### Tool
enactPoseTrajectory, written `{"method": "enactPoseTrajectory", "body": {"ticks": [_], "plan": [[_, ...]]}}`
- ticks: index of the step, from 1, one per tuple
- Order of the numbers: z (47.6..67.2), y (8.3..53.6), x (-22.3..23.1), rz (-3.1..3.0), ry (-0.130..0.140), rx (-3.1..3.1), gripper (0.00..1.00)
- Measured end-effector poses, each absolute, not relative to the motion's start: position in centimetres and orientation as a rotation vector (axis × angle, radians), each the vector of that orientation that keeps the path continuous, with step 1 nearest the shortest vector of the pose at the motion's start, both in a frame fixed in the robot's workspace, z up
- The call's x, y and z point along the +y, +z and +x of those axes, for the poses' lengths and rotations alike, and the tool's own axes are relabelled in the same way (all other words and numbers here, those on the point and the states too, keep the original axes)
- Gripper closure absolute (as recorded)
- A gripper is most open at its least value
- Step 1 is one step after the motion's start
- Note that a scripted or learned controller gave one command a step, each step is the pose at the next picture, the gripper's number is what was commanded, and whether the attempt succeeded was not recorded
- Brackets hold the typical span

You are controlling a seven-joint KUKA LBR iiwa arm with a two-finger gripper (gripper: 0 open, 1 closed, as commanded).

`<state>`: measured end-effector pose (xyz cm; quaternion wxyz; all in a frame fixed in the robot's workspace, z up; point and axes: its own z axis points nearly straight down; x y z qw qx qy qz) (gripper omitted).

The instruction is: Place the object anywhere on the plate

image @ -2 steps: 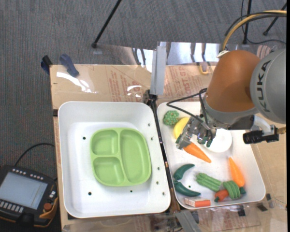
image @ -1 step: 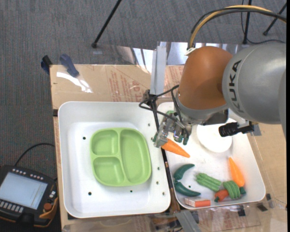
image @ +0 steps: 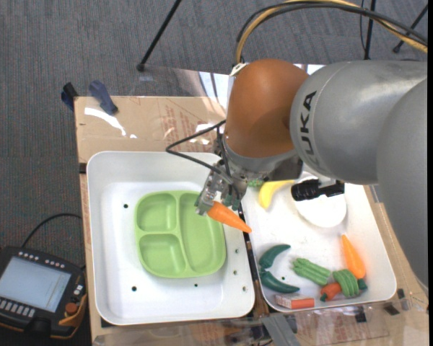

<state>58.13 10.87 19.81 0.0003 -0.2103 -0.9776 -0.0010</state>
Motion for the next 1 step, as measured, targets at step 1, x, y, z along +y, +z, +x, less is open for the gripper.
{"method": "enactPoseTrajectory", "body": {"ticks": [1], "plan": [[58.12, 19.78, 10.77, -0.661, 0.000, -3.070, 0.00]]}}
